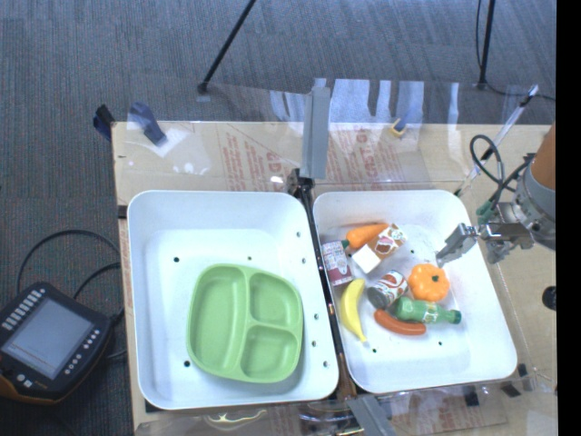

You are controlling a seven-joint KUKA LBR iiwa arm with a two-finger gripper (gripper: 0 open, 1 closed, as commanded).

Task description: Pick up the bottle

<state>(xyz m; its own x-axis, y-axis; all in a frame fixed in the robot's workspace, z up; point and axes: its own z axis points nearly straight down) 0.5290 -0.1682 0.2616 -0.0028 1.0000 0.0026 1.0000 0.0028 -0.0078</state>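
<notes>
Table carries two shallow white bins side by side. Left bin: a pale green divided plate, three compartments, lying flat a little toward the near edge. Right bin: a cluster of small items in its middle and left half. The arm comes in from the right, over the right bin's far-right rim. The gripper hangs above the bin's upper right part, just up and right of the cluster; nothing between its fingers, and whether they stand apart or together I cannot tell from here. Items, larger first: a yellow banana near the left wall of the right bin; the green bottle lying on its side, low in the cluster, just below an orange pumpkin and touching a red chili pepper beneath it. A carrot at the far side, a red-labelled can next to the pumpkin, a white cube between carrot and can.
</notes>
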